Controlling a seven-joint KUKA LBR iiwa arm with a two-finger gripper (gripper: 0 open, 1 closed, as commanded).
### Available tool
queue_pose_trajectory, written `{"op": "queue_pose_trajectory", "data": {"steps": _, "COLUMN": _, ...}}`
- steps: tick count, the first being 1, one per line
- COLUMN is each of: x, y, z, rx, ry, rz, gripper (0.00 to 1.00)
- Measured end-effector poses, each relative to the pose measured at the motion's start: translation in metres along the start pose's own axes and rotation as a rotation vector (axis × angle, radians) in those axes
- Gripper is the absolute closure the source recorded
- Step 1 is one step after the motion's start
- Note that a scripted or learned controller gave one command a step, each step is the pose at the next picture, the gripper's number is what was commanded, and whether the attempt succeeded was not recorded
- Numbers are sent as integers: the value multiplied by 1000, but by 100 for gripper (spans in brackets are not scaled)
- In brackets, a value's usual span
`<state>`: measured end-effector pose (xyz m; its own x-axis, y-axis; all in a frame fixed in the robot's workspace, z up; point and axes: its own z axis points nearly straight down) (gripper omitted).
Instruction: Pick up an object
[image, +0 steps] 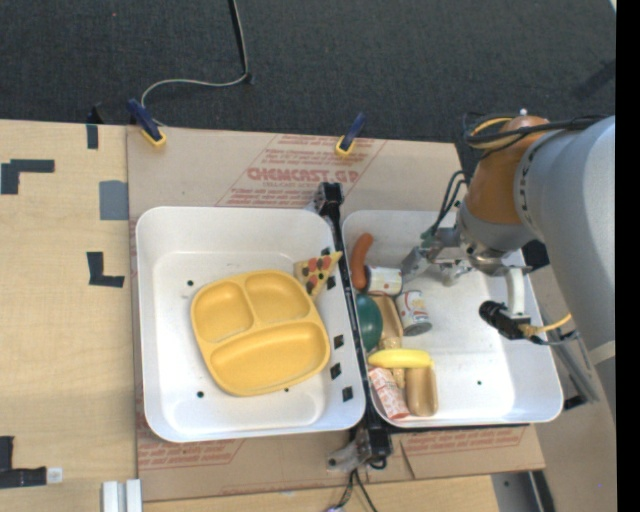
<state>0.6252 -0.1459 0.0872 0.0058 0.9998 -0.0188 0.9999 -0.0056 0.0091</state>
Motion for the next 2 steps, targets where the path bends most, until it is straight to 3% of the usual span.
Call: {"op": "queue_pose_trajectory", "data": {"steps": 2, "x": 7, "y": -3, "z": -1, "rx": 0, "ry": -6, "rz": 4, "gripper": 0}}
